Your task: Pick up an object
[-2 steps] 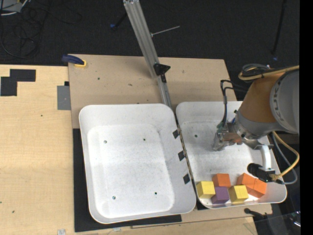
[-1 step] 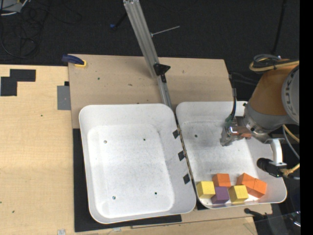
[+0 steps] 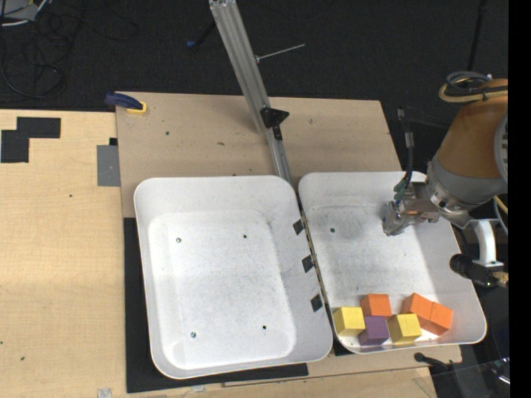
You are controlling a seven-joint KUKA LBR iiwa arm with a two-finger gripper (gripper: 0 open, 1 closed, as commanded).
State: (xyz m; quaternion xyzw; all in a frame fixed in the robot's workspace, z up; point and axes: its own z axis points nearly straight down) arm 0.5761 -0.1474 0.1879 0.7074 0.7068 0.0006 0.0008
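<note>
Several small blocks lie along the near edge of the right bin (image 3: 348, 197): a yellow block (image 3: 349, 319), an orange block (image 3: 376, 304), a purple block (image 3: 376, 330), a second yellow block (image 3: 406, 327) and a larger orange block (image 3: 431, 313). My gripper (image 3: 397, 220) hangs over the far right part of that bin, well behind the blocks and apart from them. Nothing shows between its fingers.
The left bin (image 3: 158, 197) sits beside the right one, joined by black clips (image 3: 308, 263). A slanted aluminium rail (image 3: 246, 65) rises behind the bins. A blue and yellow clamp (image 3: 126, 102) sits at the bench's far left corner.
</note>
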